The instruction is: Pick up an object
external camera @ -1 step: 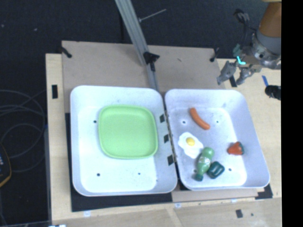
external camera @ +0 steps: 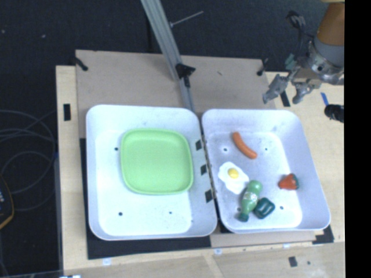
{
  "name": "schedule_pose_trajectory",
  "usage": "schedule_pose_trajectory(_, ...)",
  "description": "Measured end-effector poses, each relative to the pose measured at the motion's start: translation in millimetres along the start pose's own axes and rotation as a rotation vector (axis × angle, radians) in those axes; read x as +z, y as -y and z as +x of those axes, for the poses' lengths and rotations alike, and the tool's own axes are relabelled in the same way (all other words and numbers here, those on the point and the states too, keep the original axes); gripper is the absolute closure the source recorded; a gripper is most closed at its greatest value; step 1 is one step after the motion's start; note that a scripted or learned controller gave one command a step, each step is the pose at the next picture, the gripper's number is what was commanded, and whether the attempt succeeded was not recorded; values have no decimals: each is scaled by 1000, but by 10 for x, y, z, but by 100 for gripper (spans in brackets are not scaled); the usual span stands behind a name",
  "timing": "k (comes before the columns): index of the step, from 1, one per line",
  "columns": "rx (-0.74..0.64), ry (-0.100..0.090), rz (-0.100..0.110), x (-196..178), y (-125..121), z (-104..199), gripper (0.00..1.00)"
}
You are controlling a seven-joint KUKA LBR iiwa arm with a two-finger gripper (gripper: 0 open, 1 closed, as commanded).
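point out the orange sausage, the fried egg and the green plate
orange toy sausage [external camera: 244,145], camera view, middle of its length
white fried egg toy [external camera: 233,174], camera view, its yellow yolk
light green square plate [external camera: 156,161], camera view, its flat centre

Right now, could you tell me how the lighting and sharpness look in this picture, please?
Camera view: soft and slightly blurred throughout; even light on both white bins, no hard glare, only faint shadows beside the fried egg and green bottle. Surroundings fall to near black. The gripper, above the right bin's far edge, is grainy and indistinct.

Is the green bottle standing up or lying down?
Lying down. The green bottle lies flat in the right bin, touching the fried egg.
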State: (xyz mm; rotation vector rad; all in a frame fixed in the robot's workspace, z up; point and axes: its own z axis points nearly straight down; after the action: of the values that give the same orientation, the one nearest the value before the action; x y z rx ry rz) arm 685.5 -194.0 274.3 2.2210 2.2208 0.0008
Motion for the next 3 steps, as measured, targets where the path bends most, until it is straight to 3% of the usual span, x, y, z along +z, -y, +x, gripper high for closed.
schedule_pose_trajectory(1,1,0,4,476,3,-98,0)
schedule_pose_trajectory(3,0,0,4,1515,21,6,0)
